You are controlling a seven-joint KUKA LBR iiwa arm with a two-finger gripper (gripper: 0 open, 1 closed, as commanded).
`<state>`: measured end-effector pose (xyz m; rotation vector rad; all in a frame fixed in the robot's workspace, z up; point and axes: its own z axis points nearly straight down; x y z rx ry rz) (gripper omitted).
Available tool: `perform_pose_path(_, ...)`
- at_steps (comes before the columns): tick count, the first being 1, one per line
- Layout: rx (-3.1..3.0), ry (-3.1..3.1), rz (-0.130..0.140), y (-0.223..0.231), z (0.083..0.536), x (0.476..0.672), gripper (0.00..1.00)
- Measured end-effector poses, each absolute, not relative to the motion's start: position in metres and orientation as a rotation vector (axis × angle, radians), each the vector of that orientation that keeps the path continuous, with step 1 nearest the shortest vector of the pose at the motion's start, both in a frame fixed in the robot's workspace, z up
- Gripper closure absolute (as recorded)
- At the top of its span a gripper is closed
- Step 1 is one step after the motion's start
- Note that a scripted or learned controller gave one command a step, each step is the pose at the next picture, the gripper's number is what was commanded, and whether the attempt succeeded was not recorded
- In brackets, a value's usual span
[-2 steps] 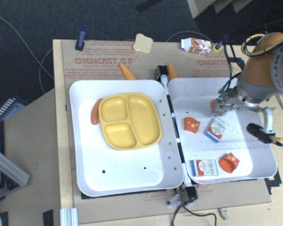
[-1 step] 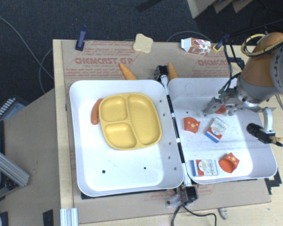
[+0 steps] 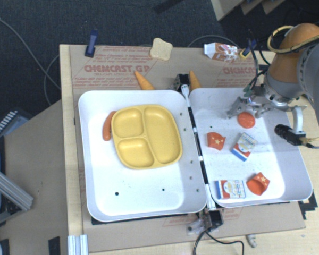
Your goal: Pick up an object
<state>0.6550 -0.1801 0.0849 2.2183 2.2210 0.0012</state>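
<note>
The camera view looks down at a slant on 2 shallow white bins set side by side on the bench (image 3: 69, 142), and the arm (image 3: 297, 57) leans in from the right so that its claw (image 3: 248, 108) hangs low over the far part of the right bin (image 3: 287, 163). The claw sits directly above a round orange-red ball (image 3: 247, 120), touching or nearly touching its top; its metal fingers look splayed to either side of the ball, so I judge it open and gripping nothing yet, and that placement reads as a lineup for a grasp on that piece. The ball is the likely thing to pick, and it rests on the bin floor near the far right. The right bin also holds a small red block with a yellow mark (image 3: 216, 141), a little red, white and blue carton (image 3: 244, 146) lying tilted just beside it, a flat printed box (image 3: 230, 189) at the near edge, and another red piece (image 3: 258, 184) close to that box. The left bin (image 3: 95, 190) carries a yellow tray with 3 compartments (image 3: 147, 136), and an orange sausage-shaped toy (image 3: 107, 126) lies against the tray's left side. Outside the bins, on the cardboard beyond them, sit a toy bread slice (image 3: 161, 48), an orange carrot-like piece (image 3: 143, 81) and a small milk carton (image 3: 221, 51), all well apart from the claw.
</note>
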Motion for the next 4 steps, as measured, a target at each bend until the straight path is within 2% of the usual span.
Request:
perform_pose_path(1,2.213,2.218,0.005,-0.18,0.097,0.656,1.0)
perform_pose_path(2,2.213,2.219,0.004,-0.18,0.096,0.656,0.0)
perform_pose_path(3,2.222,2.222,-0.002,-0.182,0.085,0.649,0.0)
perform_pose_path(4,2.218,2.22,0.002,-0.182,0.096,0.651,1.0)
